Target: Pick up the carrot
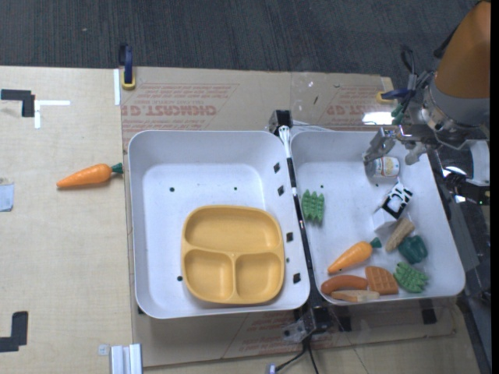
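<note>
Gripper: the metal two-finger gripper (387, 148) hangs over the upper right part of the right bin; whether it is open or closed I cannot tell.
Below the gripper: a small pale cylindrical can (386, 167) lies just under it, no contact discernible.
Arm: the grey arm with an orange band (466, 49) enters from the upper right corner.
Right bin: the shallow white plastic right bin (343, 150) holds the toy food.
Task carrot: the orange plastic carrot with a green stem end (352, 256) lies tilted in the lower middle of the right bin, well apart from the gripper.
Near that carrot: a reddish sausage (343, 284) just below it, an orange waffle-like square (381, 280) to its right, a green leafy piece (410, 276) at the lower right corner.
Further up: a black-and-white block (397, 202) and a ridged green vegetable (313, 206) near the bin's left wall.
Left bin: the white left bin (156, 170) bears a yellow three-compartment plate (232, 253).
Bench: a second orange carrot (87, 176) lies on the pale wooden bench (54, 271), left of both bins.
</note>
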